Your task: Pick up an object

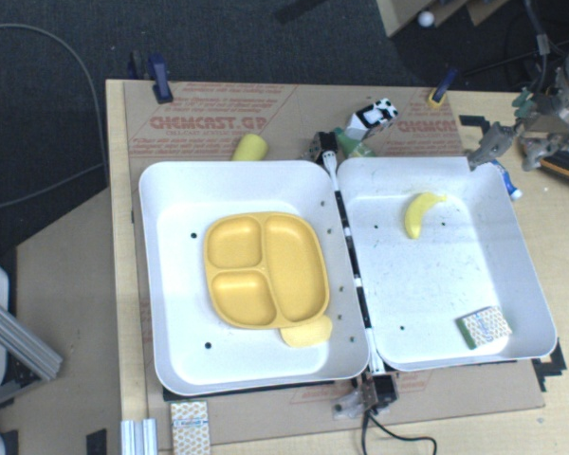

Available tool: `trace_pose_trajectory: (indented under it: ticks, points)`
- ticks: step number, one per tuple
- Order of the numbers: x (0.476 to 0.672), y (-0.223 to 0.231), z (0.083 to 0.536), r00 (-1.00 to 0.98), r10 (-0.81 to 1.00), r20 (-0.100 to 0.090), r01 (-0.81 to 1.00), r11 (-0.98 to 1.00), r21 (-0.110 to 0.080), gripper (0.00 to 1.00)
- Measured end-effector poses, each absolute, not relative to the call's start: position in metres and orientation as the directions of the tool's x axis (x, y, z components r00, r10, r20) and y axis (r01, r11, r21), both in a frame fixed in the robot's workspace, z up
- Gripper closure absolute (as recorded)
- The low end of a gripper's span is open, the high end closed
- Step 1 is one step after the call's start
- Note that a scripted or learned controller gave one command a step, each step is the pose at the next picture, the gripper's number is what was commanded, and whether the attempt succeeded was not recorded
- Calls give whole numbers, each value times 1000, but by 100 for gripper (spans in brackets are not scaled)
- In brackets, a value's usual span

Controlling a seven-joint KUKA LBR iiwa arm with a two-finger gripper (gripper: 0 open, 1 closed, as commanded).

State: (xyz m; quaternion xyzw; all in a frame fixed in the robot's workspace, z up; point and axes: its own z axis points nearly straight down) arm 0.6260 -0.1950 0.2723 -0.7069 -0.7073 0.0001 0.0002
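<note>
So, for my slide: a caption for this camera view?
Yellow divided plate in left bin; banana and sponge in right bin.

A: Where is there open room?

B: The right white bin (512,254) is mostly bare floor; a small yellow banana-shaped piece (419,212) lies near its back, and a patterned green-and-white sponge block (485,327) sits in the front right corner.

A: And the left white bin (171,254)?

B: A yellow three-compartment plastic tray (266,269) takes up its middle, leaving only margins by the walls.
</note>
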Motion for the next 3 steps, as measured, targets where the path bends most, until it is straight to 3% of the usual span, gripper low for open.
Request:
trace_pose_trajectory:
  ticks: [1, 2, 3]
  points:
    - [661, -162, 176, -2, 1000, 2, 1000, 2, -3, 0]
    - [654, -135, 84, -1, 1000, 1, 1000, 1, -2, 0]
    - [653, -136, 94, -1, 1000, 1, 1000, 1, -8, 100]
